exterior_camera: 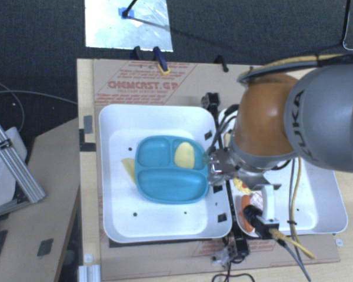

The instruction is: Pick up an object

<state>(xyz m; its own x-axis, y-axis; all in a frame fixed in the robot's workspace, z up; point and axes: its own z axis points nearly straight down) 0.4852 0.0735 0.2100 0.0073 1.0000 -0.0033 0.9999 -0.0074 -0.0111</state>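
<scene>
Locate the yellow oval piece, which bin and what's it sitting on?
The yellow oval piece lies in the left bin, in the upper right compartment of the blue divided plate, just left of the arm's wrist.

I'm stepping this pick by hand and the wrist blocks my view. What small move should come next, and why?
Probably a short lift straight up. The arm hangs over the wall between the two bins, hiding the gripper and much of the right bin. Rising should uncover the orange and white items beneath the wrist before it commits. The blue tray with its yellow piece lies in the left bin.
</scene>
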